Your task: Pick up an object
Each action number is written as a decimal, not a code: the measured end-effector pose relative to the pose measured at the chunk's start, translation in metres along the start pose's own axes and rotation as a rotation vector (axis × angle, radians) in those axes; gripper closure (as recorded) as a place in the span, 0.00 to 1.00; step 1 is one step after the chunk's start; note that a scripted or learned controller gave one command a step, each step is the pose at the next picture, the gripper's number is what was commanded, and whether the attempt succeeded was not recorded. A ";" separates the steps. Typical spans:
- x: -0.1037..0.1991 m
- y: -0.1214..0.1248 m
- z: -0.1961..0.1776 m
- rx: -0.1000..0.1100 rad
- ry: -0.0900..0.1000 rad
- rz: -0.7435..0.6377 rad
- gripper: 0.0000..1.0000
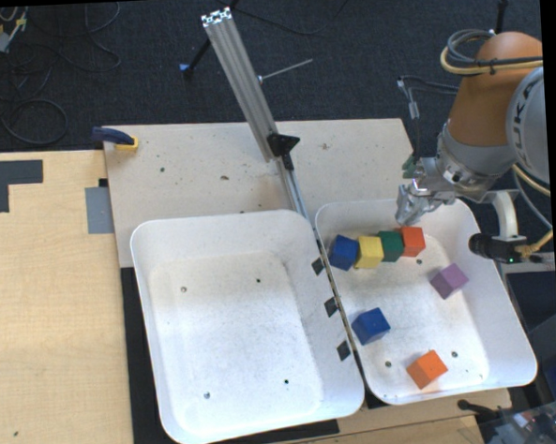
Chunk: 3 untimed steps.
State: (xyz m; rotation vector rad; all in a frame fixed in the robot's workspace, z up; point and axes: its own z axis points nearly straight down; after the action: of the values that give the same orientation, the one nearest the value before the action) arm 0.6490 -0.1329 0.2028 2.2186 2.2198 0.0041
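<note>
Over the right bin [512, 362], the gripper [411, 210] hovers above the red cube [413, 241], seemingly lining up; its grip I cannot tell.

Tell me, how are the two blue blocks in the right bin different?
The upper blue block touches a yellow block at the end of a row; the lower blue block sits alone. The upper one lies nearer the gripper. Both look alike in colour and size.
</note>
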 end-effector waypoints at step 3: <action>0.089 -0.017 -0.012 0.009 0.003 -0.002 1.00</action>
State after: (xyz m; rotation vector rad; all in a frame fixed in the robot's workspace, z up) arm 0.6316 -0.0437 0.2146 2.2225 2.2273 -0.0030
